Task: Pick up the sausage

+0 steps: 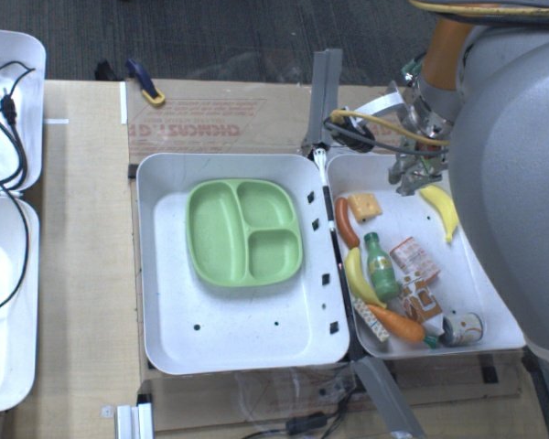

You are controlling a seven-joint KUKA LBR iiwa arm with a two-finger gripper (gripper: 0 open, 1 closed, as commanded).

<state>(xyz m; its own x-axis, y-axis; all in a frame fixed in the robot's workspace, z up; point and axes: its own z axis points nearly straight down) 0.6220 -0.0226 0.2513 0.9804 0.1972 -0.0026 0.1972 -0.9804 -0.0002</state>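
Observation:
The sausage (345, 219) is a reddish-brown link lying along the left wall of the right bin (494, 309), beside an orange cracker-like piece (365, 207). My gripper (410, 177) hangs over the bin's back part, up and to the right of the sausage and apart from it. A yellow banana (442, 210) lies just right of the gripper. Nothing shows between the fingers.
The right bin also holds a second banana (359, 277), a green bottle (380, 265), a carrot (398, 325), small snack packets (414, 259) and a cup-like item (464, 327). The left bin (165, 337) holds a green divided plate (245, 232). The arm's grey body covers the right side.

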